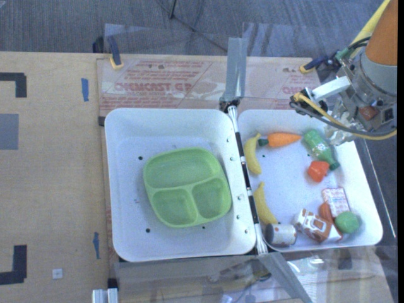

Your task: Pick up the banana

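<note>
Tool [341, 126] above right bin's [372, 188] far corner

Two yellow bananas are seen lying flat along the left wall of the right bin [369, 188]; the far banana [252, 154] is curved beside a carrot; the near banana [264, 205] is laid lengthwise, untouched.

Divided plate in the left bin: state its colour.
Light green divided plate, seen clearest in the camera view.

Wooden bench [44, 188] with two white bins [120, 188] [366, 188] side by side
</note>
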You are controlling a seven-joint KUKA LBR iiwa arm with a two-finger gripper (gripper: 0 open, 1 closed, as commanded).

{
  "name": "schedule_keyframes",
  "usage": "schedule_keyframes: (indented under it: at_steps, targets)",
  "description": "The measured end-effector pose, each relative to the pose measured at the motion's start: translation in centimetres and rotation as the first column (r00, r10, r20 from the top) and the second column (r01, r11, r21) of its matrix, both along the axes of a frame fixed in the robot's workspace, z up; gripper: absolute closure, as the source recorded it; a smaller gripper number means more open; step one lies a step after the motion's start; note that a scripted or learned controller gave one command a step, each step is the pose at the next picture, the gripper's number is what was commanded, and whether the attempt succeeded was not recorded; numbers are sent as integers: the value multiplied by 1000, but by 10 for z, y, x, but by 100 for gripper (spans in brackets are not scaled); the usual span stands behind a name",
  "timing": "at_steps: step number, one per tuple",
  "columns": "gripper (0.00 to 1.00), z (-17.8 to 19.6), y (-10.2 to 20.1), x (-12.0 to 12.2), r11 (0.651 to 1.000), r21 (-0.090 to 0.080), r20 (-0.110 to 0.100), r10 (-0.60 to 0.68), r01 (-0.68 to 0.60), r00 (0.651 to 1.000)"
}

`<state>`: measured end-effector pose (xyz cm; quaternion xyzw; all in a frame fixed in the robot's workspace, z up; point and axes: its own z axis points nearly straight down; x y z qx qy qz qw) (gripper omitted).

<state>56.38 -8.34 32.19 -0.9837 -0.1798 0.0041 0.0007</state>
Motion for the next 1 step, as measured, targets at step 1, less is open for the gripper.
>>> schedule_keyframes:
  at_steps: [1]
  targets:
    - [100,-64,101,-56,987,2,-2,158,-158,987]
